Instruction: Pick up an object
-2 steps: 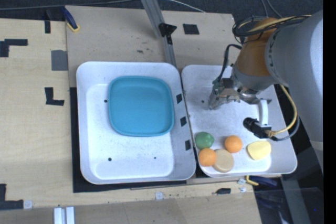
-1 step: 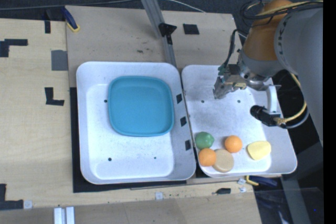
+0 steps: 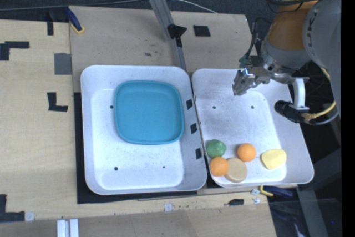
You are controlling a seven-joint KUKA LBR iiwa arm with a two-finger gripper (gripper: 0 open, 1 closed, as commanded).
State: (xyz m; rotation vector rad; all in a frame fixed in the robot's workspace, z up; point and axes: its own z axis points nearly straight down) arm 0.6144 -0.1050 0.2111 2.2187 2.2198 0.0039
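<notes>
5 small rounded objects (image 3: 239, 160) cluster tight, well below the grey two-finger gripper (image 3: 242, 85); we cannot tell its opening, and crowding risks a glancing miss.

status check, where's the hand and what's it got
Hand over right bin's far end, nothing seen held. Five small objects clustered at near edge, untouched. Nothing in between.

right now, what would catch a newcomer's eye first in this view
The big blue plate lying flat in the left bin stands out most. Next comes the cluster at the near end of the right bin: a green ball, two orange balls, a tan disc and a yellow piece. The gripper hangs over that bin's far end, apart from them.
</notes>
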